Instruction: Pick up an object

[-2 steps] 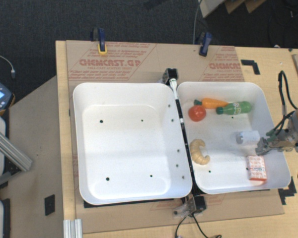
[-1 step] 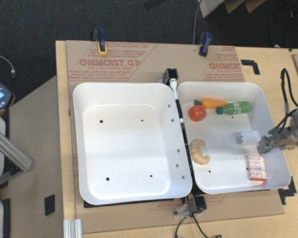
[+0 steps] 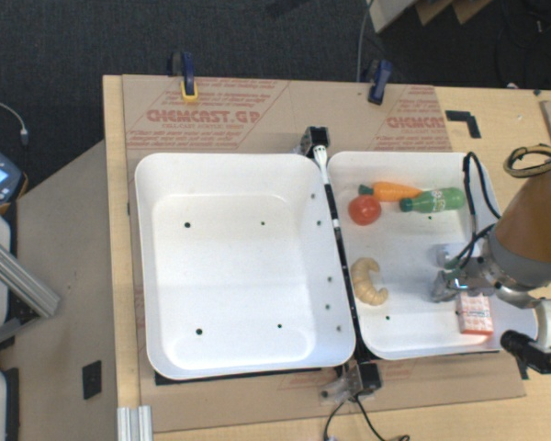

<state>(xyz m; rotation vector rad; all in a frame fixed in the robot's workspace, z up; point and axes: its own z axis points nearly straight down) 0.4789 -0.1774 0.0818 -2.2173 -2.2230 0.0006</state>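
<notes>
Nearest the lower edge of the right bin (image 3: 395,343) lies a small carton (image 3: 475,314), white with red and orange print, its long axis running roughly front to back, close to the bin's right wall. The gripper (image 3: 447,278) sits just beside its upper left corner, low over the bin floor; grey metal parts show there, but whether the fingers are apart or closed cannot be made out, and nothing can be seen held between them. The arm (image 3: 528,232) comes in from the right, its orange band above the wrist.

Left of the gripper, near the wall between the bins, a pale tan croissant (image 3: 369,281) lies curved, its long axis about front to back. Farther back a red tomato (image 3: 365,210) rests near the same wall. Behind it an orange carrot (image 3: 396,191) lies with its long axis left to right, and just beside it a green bottle (image 3: 433,201) lies on its side, also left to right.

The left bin (image 3: 165,182) stands beside the right one on the bench (image 3: 257,104).
</notes>
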